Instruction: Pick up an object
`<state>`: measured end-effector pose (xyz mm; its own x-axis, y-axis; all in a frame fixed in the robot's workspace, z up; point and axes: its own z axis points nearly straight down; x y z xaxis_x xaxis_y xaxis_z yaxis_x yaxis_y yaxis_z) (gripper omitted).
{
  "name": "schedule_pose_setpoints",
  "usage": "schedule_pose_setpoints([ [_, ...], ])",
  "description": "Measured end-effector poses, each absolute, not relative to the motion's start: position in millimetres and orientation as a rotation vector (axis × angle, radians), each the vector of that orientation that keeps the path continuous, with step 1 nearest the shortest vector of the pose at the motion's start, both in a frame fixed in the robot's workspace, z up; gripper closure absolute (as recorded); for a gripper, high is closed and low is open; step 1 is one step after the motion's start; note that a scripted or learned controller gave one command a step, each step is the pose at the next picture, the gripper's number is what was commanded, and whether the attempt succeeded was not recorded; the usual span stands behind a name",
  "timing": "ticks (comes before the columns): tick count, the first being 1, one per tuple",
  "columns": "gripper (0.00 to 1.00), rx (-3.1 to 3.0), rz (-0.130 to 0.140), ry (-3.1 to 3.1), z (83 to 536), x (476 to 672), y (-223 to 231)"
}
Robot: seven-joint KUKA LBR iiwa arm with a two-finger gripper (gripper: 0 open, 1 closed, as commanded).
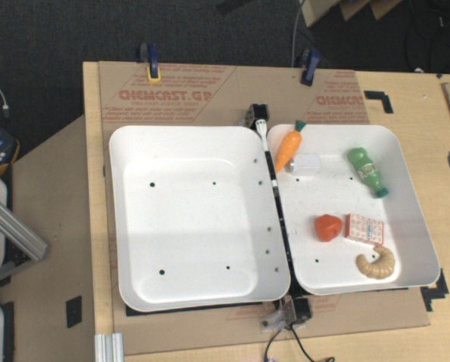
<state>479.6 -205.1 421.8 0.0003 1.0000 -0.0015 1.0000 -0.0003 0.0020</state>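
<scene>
A: Since all 6 candidates sit in 1 bin, where do we start looking?

B: Past the left bin [127, 202], which offers only bare floor. Everything is in the right bin [405, 210], right of centre in the frame. Nearest the divider, at the bin's upper left, lies a toy carrot [287, 151], tilted, with its green top towards the far rim. It looks like light, stiff plastic; I'd pinch it across the thick upper body, not the tapering tip.

A: And the pale thing beside it?

B: A small clear piece [305, 164], just right of the carrot. Too faint to judge, probably slick, so I'd skip it.

A: Lower down?

B: A red lump [328, 228], rounded and compact, likely light and perhaps a little soft. Squeezing across its middle seems the safest bet of the lot. Touching its right side is a flat patterned card or box [365, 230]; it lies low and looks hard to get under.

A: Further right?

B: A green bottle [367, 172] on its side at upper right, smooth and prone to roll, so grip across the barrel. A tan curved pastry shape [377, 264] lies at lower right, near the rim.

A: The gripper?

B: How wide it stands, or whether it carries anything, I cannot tell
</scene>
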Motion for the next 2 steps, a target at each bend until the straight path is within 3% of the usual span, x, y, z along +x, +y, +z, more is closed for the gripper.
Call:
schedule_pose_setpoints([
  [1, 0.0, 2.209, 0.01, 2.21, 543.1, 479.4, -208.8],
  [2, 1.0, 2.214, 0.003, 2.216, 546.9, 480.2, -208.2],
])
